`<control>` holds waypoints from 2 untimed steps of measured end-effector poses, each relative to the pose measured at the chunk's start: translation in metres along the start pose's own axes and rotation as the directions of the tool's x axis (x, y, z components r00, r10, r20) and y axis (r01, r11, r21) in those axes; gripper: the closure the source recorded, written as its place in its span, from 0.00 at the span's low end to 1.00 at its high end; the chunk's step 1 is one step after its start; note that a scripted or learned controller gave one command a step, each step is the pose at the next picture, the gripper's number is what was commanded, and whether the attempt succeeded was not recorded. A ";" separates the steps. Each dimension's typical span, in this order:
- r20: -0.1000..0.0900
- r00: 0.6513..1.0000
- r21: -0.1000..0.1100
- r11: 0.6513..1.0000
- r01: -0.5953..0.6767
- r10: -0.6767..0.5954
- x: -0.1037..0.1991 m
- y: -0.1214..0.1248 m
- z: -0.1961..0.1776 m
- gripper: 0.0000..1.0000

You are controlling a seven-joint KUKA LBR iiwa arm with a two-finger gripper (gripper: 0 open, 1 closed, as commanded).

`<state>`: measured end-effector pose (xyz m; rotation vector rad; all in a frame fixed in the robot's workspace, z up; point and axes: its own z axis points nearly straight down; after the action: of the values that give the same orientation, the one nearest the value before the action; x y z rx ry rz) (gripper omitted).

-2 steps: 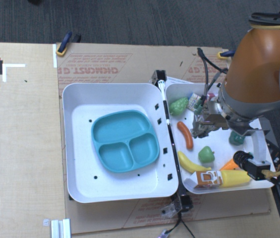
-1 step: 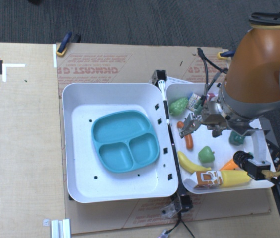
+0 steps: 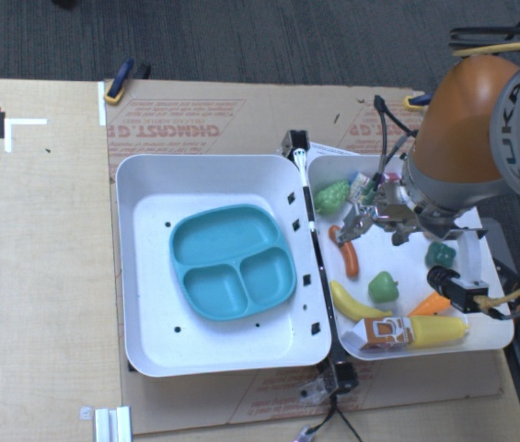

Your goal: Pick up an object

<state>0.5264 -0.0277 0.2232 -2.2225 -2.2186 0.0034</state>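
Observation:
My gripper [image 3: 379, 226] hangs over the middle of the right bin [image 3: 494, 339], under the grey and orange arm. Its fingers [image 3: 355, 225] stand spread apart, open, with nothing between them. Just below its left finger lies a red sausage [image 3: 349, 259]. A green leafy toy [image 3: 331, 195] sits at the bin's back left. A green pepper [image 3: 383, 286], a banana [image 3: 355, 304], an orange carrot [image 3: 431, 303] and a yellow bottle with a label [image 3: 418, 331] lie toward the front. A dark green piece [image 3: 441, 252] lies beside the wrist.
The left bin [image 3: 140, 247] holds a teal divided plate [image 3: 234, 261]. A clip [image 3: 295, 142] joins the two bins at the back, another [image 3: 336, 377] at the front. Cables run off the arm at the right. Cardboard lies under both bins.

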 end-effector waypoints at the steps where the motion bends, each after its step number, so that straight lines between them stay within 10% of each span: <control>1: 0.000 1.000 0.001 1.000 -0.001 0.001 -0.019 0.015 0.032 0.00; 2: 0.000 1.000 0.000 1.000 -0.001 0.001 -0.019 0.015 0.032 0.00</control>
<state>0.5408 -0.0468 0.1908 -2.2236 -2.2168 0.0037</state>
